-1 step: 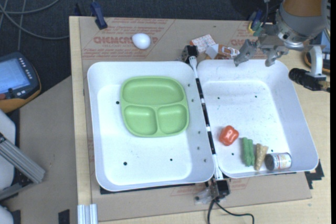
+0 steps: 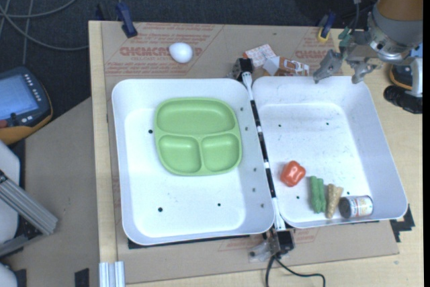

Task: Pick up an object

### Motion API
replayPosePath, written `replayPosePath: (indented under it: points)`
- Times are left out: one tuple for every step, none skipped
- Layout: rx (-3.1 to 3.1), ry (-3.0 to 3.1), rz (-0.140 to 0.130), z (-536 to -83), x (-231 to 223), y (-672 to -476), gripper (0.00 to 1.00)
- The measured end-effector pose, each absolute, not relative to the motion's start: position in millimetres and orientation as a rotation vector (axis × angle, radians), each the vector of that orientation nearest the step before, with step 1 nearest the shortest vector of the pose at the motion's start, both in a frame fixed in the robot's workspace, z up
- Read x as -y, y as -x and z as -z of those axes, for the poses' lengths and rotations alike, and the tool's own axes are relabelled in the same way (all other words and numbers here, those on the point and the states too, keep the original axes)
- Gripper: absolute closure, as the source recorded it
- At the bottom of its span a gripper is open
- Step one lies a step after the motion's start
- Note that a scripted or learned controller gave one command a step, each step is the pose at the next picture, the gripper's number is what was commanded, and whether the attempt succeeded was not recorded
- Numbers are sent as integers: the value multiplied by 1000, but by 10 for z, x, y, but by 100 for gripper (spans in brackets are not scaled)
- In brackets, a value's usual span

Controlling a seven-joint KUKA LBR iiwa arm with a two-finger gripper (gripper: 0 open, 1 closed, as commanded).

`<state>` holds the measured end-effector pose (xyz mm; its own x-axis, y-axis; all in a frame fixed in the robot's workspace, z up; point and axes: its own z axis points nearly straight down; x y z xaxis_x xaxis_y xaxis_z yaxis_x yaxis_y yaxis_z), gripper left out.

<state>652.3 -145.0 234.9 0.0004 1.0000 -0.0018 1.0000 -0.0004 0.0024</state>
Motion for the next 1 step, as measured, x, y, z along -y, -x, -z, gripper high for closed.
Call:
replayPosePath:
  points:
    - [-2219, -2219, -1, -2343, 1955, -6668, 0]
